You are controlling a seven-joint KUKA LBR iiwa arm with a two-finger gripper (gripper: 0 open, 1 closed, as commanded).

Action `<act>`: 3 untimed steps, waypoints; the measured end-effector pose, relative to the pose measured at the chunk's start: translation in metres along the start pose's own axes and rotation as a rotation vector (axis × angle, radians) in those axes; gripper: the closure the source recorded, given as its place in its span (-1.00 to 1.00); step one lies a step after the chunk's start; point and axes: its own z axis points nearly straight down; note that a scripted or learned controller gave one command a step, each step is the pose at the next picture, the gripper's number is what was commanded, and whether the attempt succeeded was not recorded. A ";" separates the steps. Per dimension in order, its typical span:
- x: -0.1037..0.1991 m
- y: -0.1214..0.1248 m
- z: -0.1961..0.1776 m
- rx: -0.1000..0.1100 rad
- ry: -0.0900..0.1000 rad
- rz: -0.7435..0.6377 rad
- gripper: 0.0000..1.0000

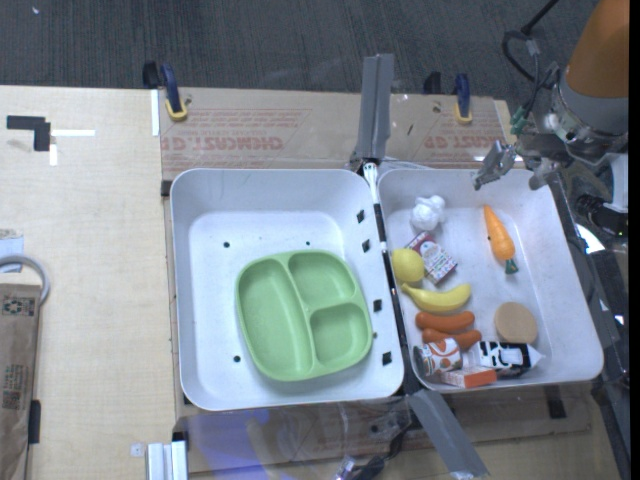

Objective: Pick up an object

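My jaws (520, 165) stood open and empty above the right bin's (570, 268) far rim, the carrot (498, 234) lying just below, on the pale wooden worktop (90, 268).

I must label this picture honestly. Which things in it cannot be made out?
- Gripper, camera view: fingers too small and blurred to judge.
- Carton and black-and-white pack at the right bin's near wall: print too small, partly overlapping.
- Brown bag: cut by left edge.
- Arm: cut by right edge.
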 end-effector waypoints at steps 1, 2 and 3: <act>-0.037 0.023 0.029 -0.001 -0.001 -0.016 -1.00; -0.057 -0.006 0.152 -0.002 0.000 -0.064 -1.00; -0.058 -0.006 0.142 -0.003 -0.001 -0.062 1.00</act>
